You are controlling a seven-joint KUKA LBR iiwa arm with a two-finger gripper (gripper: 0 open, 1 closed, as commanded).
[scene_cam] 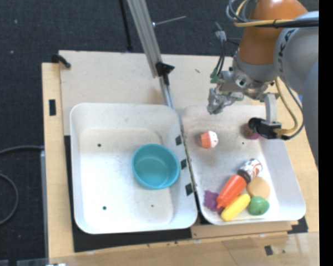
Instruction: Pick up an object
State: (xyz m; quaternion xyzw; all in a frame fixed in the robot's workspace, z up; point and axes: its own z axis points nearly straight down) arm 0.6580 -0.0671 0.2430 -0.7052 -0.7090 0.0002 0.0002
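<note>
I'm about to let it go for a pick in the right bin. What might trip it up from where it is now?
1. The gripper hangs over the far rim of the right bin, apart from every object; closing here would likely grab nothing.
2. The carrot, banana, potato and green fruit lie packed together, so fingers may shove neighbours or slip.
3. The small orange-and-white piece could roll away.

No text, label, brand, number or sign can be read anywhere. The one thing that seems to bear print is the small can [251,167] with a red and white wrapper, lying at about four o'clock in the right bin [296,188]; its markings are too small and blurred to make out.
</note>
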